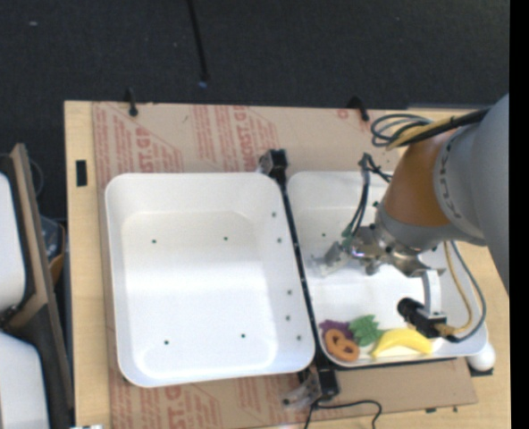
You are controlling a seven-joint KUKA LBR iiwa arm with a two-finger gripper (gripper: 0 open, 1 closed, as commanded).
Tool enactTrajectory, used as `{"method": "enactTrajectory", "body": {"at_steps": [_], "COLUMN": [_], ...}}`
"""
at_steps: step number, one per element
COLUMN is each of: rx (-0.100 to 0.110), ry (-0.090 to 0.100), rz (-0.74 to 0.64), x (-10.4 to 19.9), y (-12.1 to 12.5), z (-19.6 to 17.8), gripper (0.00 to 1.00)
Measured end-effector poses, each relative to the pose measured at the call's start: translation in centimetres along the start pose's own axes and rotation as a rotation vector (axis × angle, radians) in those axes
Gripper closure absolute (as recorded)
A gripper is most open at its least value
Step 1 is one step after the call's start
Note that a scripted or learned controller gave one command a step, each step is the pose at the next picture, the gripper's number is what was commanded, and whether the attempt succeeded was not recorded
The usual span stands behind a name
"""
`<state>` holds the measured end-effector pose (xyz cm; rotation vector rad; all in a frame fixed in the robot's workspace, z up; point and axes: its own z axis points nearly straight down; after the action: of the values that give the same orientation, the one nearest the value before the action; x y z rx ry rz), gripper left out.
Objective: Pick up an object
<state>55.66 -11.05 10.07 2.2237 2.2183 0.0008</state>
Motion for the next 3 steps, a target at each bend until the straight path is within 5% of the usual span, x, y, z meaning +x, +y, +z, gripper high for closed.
{"method": "enactTrajectory", "body": {"at_steps": [1,3], "rx": [-0.002,-0.005], "ry": [0.000,-0.001], "rz": [0.001,-0.002], "x": [-0.1,-0.2], "y": [0.0,0.9], "z": [-1.1,-11.5], "gripper": [1.00,1.00]}}
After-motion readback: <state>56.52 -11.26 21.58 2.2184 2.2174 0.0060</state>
